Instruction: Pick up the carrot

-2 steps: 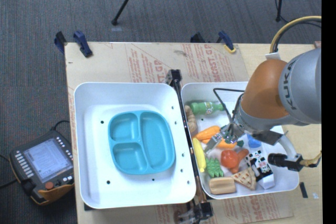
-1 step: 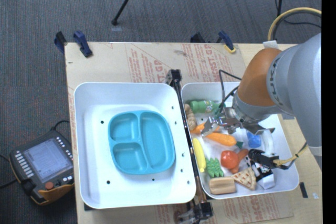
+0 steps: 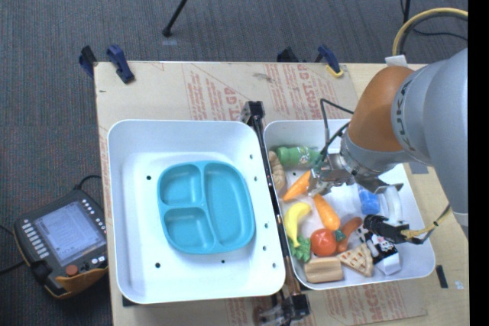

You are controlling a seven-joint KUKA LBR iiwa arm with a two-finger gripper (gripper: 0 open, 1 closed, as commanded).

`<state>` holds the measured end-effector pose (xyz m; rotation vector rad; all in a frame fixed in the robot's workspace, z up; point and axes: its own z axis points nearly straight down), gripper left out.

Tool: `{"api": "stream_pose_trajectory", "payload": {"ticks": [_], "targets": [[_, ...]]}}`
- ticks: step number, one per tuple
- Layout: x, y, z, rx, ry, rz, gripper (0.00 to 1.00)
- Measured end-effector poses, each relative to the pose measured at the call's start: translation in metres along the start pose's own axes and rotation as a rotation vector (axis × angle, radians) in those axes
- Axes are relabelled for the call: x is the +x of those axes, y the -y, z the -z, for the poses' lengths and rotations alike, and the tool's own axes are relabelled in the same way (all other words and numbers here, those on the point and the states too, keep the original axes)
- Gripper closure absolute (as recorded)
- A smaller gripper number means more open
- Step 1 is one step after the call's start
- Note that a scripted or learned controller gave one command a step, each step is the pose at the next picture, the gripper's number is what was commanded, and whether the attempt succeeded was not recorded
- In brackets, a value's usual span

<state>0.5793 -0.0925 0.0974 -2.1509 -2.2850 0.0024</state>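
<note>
Now the carrot [image 3: 298,185] lies tilted in the right bin [image 3: 422,259], up near its left wall, just above the banana [image 3: 296,218] and below a green bottle [image 3: 299,156]. The gripper [image 3: 327,178] sits right at the carrot's upper end; I cannot tell how it is set. A blue divided plate [image 3: 205,207] rests in the left bin [image 3: 122,240].

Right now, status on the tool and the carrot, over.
Tool low over right white bin, beside carrot. Orange tapered carrot lying in bin, tool at its right end, grip unconfirmed. Crowded: yellow banana, green bottle, second orange piece close by.
</note>
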Motion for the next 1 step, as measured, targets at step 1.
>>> {"api": "stream_pose_trajectory", "payload": {"ticks": [1], "targets": [[0.0003, 0.0001, -0.0001, 0.0, 0.0, 0.0, 0.0]]}}
